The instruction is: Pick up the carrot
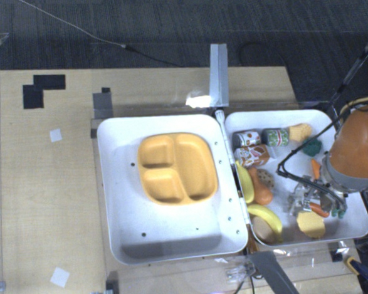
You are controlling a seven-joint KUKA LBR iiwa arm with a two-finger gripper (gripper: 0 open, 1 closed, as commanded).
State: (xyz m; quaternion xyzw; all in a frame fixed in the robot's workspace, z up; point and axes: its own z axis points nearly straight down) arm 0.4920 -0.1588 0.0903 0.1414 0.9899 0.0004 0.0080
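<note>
since the arm (360, 146) comes in from the right and hangs low over the right bin (359, 228), the carrot (315, 168) is partly covered: a short orange sliver shows just left of the orange wrist band, below the green piece (312, 146) that may be its leafy top, can't confirm. another small orange-red bit (320, 211) sits right at the gripper (313, 202), could be more carrot or a different toy, too small to tell. gripper is down in the bin's lower right part, near the yellow wedge (311, 225), but the fingers are a tangle of metal and cable from this angle, so i cannot tell whether they are apart or closed, or whether anything is caught there.

handling guess: looks like a plastic play-food carrot, so light, stiff, smooth and a bit slippery, tapered. not fragile. best hold would be across the thicker mid-body, fingers square to its long axis, not on the thin tip where it would squirt out.

clutter nearby: bananas (256, 202) along the bin's left wall, a brown round item (264, 183), small cans (262, 138) at the top. left bin (120, 229) has a yellow divided plate (176, 167), well apart from the action.

risk as i judge it: grabbing the wedge or the cable instead.
</note>
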